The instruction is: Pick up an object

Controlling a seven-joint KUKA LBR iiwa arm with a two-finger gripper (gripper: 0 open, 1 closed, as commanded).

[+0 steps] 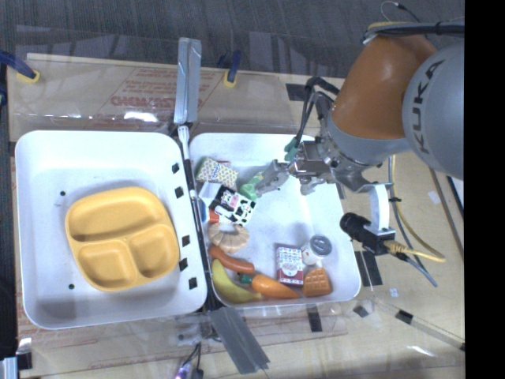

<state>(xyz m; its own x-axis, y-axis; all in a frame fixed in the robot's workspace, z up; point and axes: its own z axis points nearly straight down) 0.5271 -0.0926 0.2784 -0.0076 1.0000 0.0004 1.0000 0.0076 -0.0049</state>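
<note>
While the gripper (278, 176) hangs over the far part of the right bin (335, 212), I judge the main risk to be a missed or glancing grab: the objects are crowded along the bin's left side and near edge, so a descent could nudge one against its neighbour or pinch two at once. A green piece (251, 184) sits right at the tool's tip, just beside a patterned box (217, 170) and a black-and-white carton (232, 203); I cannot tell if it is being gripped or merely lies under the tip. How wide the jaws stand I cannot tell either, as the tool hides them. Nearer me lie a banana (229, 288), a carrot (274, 287) and a small red box (289, 262). The left bin (39, 212) carries a yellow tray (121, 235).
</note>
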